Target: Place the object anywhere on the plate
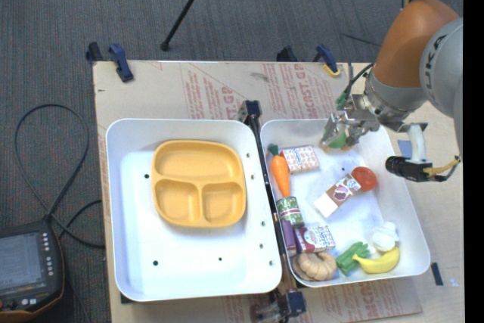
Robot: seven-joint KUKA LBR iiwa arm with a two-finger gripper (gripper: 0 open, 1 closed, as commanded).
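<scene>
Camera view shows the gripper [338, 134] over the right bin's [414, 222] far corner; whether its fingers are spread or gripping anything, I cannot tell. Nearest toys are the small box [301, 158] and carrot [280, 174]. The plate [200, 183] sits bare in the left bin [125, 238]. Crowded toys could spoil a clean pick.

- The wooden bench [197, 83] has red print on top.
- Two white bins sit on it: left bin [128, 238], right bin [412, 219].
- Blue things, maybe clamps [121, 60], grip its far edge.
</scene>
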